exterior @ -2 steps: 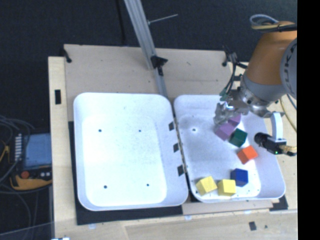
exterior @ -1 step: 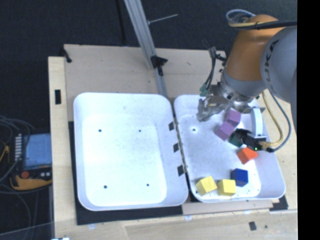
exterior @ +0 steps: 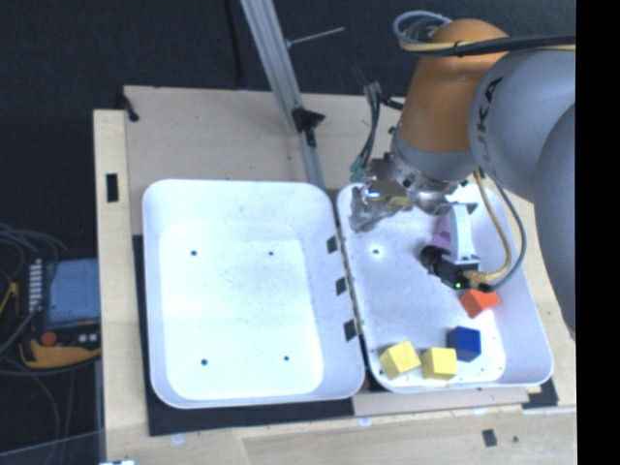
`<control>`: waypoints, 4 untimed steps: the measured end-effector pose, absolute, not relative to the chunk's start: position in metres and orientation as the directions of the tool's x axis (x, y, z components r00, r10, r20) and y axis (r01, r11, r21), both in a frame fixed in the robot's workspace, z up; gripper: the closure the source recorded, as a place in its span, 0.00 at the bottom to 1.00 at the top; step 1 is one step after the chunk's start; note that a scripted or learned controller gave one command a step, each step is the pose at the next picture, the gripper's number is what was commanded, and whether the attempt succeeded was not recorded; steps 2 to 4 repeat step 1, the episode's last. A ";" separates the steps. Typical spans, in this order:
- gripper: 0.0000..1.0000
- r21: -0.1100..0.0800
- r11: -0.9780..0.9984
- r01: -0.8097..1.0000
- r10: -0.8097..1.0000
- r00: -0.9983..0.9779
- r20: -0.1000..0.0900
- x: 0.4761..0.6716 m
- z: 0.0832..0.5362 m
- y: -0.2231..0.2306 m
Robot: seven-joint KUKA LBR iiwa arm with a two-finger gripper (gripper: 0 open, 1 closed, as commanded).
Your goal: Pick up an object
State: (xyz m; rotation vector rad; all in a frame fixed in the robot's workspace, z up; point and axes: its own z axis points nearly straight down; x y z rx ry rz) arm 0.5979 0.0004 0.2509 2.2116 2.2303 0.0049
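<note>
My gripper point(exterior: 370, 204) hangs over the far left corner of the right bin point(exterior: 407, 298), close to the wall between the two bins. The grey arm with its orange band point(exterior: 448, 85) covers the bin's far right part. Near the bin's front edge lie two yellow blocks point(exterior: 399, 359) point(exterior: 440, 362) side by side, with a blue block point(exterior: 466, 342) just right of them. An orange block point(exterior: 479, 301) sits further back by the right wall. A pink object point(exterior: 445, 231) peeks out from under the wrist, partly hidden. I see nothing held in the gripper.
The left bin point(exterior: 237, 289) lies beside the right one. A slanted metal pole point(exterior: 281, 76) rises behind the bins. Cables and a black wrist part with a green light point(exterior: 441, 260) hang over the right bin's middle. A blue box point(exterior: 73, 291) sits off the bench at the left.
</note>
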 end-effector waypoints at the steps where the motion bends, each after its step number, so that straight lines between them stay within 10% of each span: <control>1: 1.00 -0.001 0.007 1.000 1.000 -0.007 0.001 0.600 0.239 0.051; 4: 1.00 -0.001 0.007 1.000 1.000 -0.007 0.001 0.600 0.239 0.051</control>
